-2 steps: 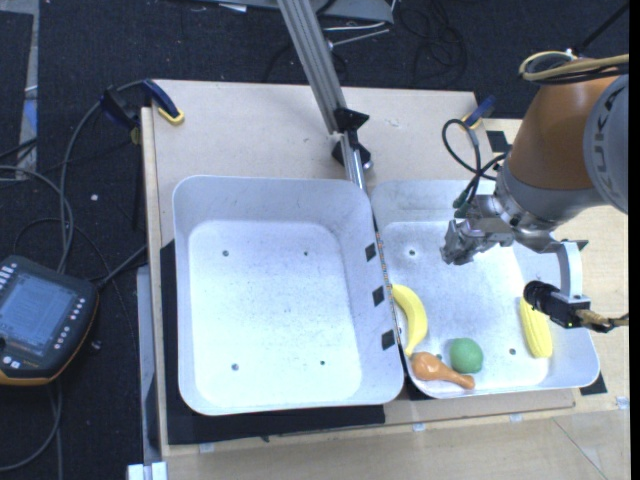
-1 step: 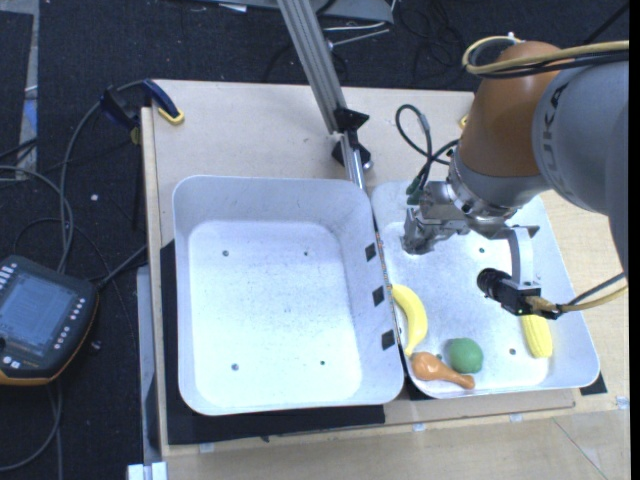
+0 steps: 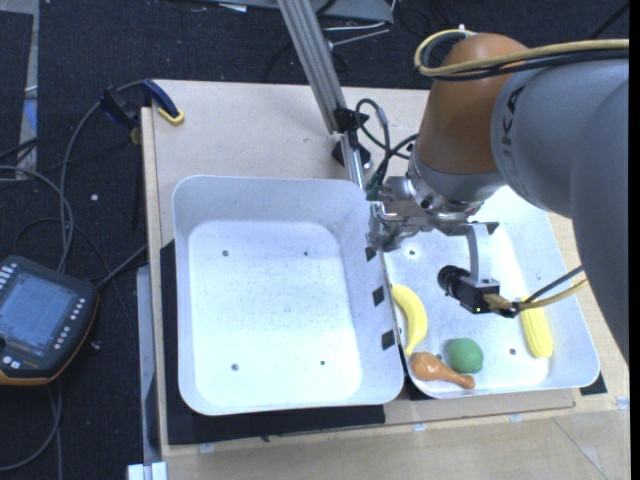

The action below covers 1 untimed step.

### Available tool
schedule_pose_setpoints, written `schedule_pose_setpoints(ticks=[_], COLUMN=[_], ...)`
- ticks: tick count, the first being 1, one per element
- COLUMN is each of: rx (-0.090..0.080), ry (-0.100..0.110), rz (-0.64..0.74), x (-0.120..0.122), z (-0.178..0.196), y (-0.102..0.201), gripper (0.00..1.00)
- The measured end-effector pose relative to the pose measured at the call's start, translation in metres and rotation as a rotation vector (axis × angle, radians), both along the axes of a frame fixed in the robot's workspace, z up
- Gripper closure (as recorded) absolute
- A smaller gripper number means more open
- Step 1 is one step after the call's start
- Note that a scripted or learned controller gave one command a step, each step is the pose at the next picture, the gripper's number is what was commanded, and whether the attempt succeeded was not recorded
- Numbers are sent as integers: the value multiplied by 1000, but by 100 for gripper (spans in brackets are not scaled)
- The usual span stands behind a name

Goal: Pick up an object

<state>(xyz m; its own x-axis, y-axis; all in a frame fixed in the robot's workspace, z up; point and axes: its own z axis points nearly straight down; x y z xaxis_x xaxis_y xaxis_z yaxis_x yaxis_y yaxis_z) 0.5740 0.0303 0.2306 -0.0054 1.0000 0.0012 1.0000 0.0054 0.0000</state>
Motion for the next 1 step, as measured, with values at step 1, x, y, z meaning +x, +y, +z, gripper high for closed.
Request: schedule_pose_setpoints(ticks=[1], rx=[0], ry=[0], rz=[-1], x=[7], z=[4], y=[57], gripper=[100])
